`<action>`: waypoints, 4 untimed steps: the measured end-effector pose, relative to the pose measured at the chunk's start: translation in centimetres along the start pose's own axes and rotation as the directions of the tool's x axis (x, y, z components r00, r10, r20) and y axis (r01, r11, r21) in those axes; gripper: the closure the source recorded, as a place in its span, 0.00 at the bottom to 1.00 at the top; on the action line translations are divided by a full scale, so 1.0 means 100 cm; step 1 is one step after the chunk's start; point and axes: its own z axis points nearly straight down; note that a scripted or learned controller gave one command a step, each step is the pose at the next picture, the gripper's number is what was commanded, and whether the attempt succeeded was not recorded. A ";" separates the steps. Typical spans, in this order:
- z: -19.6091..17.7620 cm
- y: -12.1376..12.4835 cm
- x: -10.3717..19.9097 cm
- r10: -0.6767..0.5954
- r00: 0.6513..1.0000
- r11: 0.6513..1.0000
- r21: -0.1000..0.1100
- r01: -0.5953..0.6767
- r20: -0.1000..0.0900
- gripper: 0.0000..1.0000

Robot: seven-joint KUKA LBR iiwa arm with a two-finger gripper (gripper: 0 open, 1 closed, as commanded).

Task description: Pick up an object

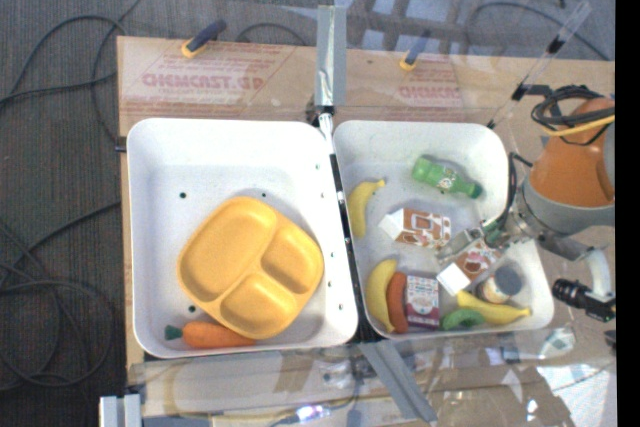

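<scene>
Two shallow white bins sit side by side on the tabletop (pixel 230 75). The left white bin (pixel 150 175) holds a yellow plastic divided tray (pixel 252 265) and, at its near edge, an orange plastic carrot (pixel 212 336) touching the tray's rim.

The right white bin (pixel 400 140) is crowded. A green plastic bottle (pixel 445 176) lies toward the far side. A small yellow banana (pixel 362 205) rests against the left wall. A white-and-red printed carton (pixel 421 226) lies flat near the middle. Nearer the front: a larger yellow banana (pixel 379 291), a dark red packet with a label (pixel 421 302) just beside it, a white block (pixel 453 278), a round grey-capped item (pixel 504 280), and a third banana (pixel 492 310) along the front wall with something green (pixel 460 320) touching it.

The grey arm with its orange band (pixel 572 170) leans in over the right bin's right side. Its hand (pixel 487 237) is low among the items, near the white block and the carton. Open or closed, I cannot tell; metal and clutter blur together there.

Step in hand, as I judge it: the descent toward a grasp, no object yet chosen for certain. Nothing is visibly lifted. The likeliest target is the white block or whatever small piece lies just beneath the hand.

Next move calls for settling squarely over one item and closing on it alone. Neighbours lie touching, so a nudge or a double catch is the risk.
</scene>
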 end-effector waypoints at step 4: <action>-0.020 0.005 -0.001 0.074 0.997 0.997 0.013 -0.074 -0.002 1.00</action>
